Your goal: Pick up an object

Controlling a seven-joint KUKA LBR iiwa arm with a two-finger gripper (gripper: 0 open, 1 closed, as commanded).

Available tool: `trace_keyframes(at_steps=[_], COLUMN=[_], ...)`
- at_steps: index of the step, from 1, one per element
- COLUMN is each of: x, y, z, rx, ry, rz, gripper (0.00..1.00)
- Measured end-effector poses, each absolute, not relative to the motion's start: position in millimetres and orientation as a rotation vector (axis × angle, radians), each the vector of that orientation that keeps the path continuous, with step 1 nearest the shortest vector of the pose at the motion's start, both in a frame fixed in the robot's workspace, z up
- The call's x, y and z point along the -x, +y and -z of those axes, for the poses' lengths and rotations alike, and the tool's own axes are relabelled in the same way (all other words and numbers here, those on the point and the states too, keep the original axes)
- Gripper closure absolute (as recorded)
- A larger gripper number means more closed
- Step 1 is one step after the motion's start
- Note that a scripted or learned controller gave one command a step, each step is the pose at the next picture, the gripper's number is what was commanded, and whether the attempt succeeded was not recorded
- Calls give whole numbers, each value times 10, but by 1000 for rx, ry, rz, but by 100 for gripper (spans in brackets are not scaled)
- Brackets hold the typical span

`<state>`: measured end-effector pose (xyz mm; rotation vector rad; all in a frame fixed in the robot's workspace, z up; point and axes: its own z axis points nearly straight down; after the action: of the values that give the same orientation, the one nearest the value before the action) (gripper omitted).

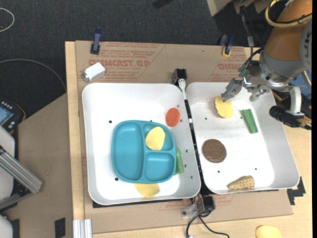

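Dark carpet surrounds the bench, where the right bin (pixel 277 148) carries a small yellow piece (pixel 224 107) toward its twelve o'clock edge. The gripper (pixel 241 90) hangs just at the piece's two o'clock, fingers spread wide with nothing between them. It looks light, rounded and probably slippery plastic, so I would pinch across its narrow middle.

A robotics lab was indicated. A cardboard sheet (pixel 148 58) was clamped to the bench by blue clamps (pixel 96 40) at its far edge. On that sheet, two white bins (pixel 94 133) were set side by side. Beyond it, dark carpet (pixel 74 9) and loose cables (pixel 7 16) were seen.
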<state>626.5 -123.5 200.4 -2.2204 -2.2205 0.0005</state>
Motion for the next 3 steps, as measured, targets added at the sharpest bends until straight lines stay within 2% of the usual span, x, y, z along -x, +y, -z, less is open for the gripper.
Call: trace_keyframes(at_steps=[1, 2, 3], x=[-6191, -6664, -6678], y=[-1551, -1452, -1464], z=[-1946, -1017, -1194], rx=[2223, 2217, 2224], ry=[-2216, -2223, -2228], rz=[-3, -2, 4], gripper=[0, 0, 100])
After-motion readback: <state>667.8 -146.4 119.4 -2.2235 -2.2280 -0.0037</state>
